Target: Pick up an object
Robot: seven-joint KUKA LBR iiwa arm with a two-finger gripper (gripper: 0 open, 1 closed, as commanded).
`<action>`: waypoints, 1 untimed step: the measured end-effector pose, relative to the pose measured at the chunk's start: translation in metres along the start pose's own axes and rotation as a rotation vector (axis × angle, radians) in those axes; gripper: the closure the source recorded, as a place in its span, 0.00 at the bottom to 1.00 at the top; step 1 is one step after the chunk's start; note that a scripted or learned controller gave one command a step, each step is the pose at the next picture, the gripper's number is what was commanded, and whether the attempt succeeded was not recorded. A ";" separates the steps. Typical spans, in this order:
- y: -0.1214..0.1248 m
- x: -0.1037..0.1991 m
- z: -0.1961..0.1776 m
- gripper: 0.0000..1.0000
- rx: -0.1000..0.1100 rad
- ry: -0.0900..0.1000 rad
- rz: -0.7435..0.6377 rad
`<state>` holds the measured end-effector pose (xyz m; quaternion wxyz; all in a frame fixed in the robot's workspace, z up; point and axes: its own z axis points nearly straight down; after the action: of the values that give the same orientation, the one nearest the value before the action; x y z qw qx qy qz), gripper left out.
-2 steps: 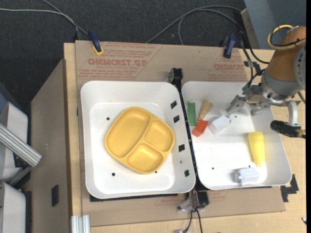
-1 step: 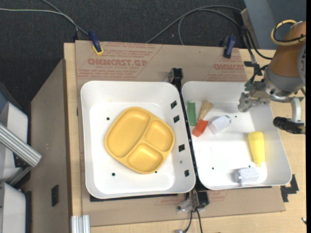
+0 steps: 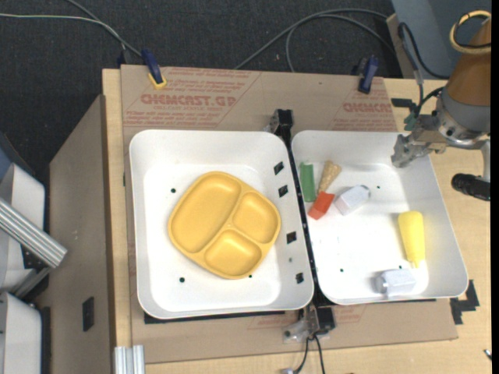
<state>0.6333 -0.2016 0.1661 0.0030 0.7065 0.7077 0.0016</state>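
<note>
Candidate objects: the right bin (image 3: 437, 209) holds a yellow banana-shaped piece (image 3: 412, 237), a grey block (image 3: 395, 281), a white block (image 3: 352, 199), an orange-red block (image 3: 321, 206), a green stick (image 3: 308, 181) and a tan cone (image 3: 330, 173).
Object grouping: green stick, tan cone, orange-red block and white block lie close together near the bin's left wall; the yellow piece and grey block lie apart on the right side.
Left bin (image 3: 148, 232): carries a yellow three-compartment plate (image 3: 224, 224).
Tool (image 3: 405, 150): sits at the right bin's upper right rim, above the bin floor; nothing is visible in it.
Tool state: cannot tell from this view.
Arm (image 3: 468, 92): reaches in from the right, over the worktop (image 3: 86, 209).
Task status: judged not yet begun; no object is lifted.
Risk, clustered items: a descent into the left group may catch two pieces or push them against the wall.
Risk, yellow piece: its rounded form may slip from a closing tool.
Risk, grey block: lies near the front rim; the tool may strike the rim.
</note>
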 end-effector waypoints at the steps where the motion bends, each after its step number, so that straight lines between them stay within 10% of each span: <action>1: 0.004 -0.006 -0.047 1.00 0.000 -0.001 0.000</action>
<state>0.6370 -0.2075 0.2126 0.0034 0.7065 0.7077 0.0016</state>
